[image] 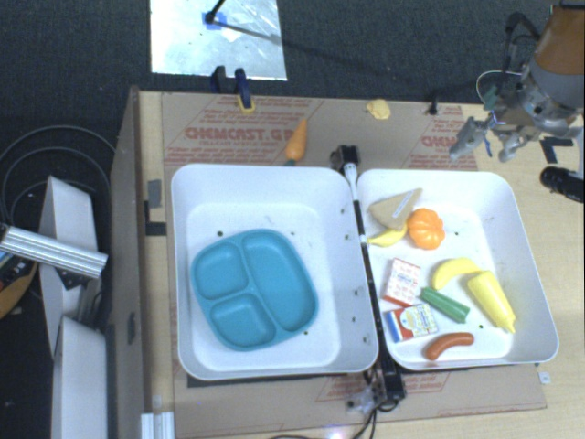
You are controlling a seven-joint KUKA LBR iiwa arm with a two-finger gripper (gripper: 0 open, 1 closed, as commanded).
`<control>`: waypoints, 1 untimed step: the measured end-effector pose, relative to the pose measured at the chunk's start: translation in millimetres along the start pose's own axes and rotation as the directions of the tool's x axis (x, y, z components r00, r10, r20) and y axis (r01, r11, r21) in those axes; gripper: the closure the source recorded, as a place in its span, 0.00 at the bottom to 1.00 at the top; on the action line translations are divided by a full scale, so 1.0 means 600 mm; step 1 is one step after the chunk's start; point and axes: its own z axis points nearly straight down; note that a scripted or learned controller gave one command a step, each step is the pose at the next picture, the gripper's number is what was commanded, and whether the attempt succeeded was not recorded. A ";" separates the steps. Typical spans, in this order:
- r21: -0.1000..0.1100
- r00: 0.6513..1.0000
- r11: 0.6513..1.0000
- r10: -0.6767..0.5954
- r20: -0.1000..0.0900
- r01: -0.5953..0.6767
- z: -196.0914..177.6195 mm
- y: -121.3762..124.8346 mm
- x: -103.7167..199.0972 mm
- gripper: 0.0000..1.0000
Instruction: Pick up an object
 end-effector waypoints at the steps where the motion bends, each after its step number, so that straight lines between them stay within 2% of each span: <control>1: 0.008 1.000 1.000 -0.002 -0.003 0.002 0.145 -0.056 0.054 0.00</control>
